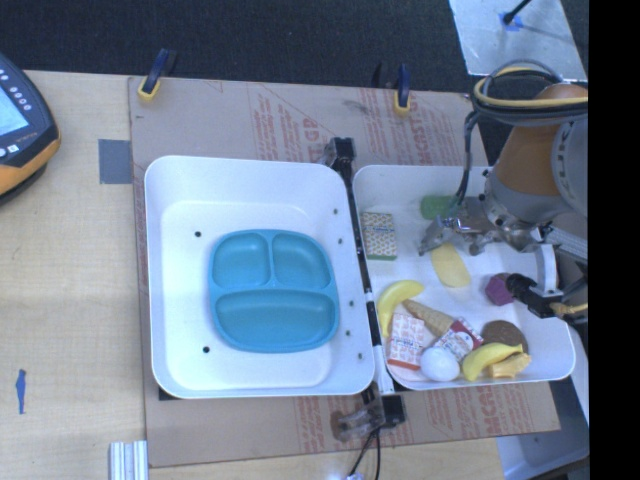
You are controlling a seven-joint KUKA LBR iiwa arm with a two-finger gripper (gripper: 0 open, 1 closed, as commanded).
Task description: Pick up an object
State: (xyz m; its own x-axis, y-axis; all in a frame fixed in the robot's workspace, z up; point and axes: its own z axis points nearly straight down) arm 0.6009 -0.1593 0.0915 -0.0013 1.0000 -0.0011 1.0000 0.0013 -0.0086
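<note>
The arm [540,158] is cut by the right edge of the view, so only its wrist part shows. The gripper [447,230] is small and dark metal, and it is not clear how its fingers stand. Behind the gripper, a green thing [436,206] is half hidden by the wrist. Far to the left of the gripper, an orange-and-grey device [20,118] is cut by the left edge. The print on the packet [407,342] below the gripper is too small to read.

Pincer [447,234] above right bin [390,180] (cluttered)
</note>
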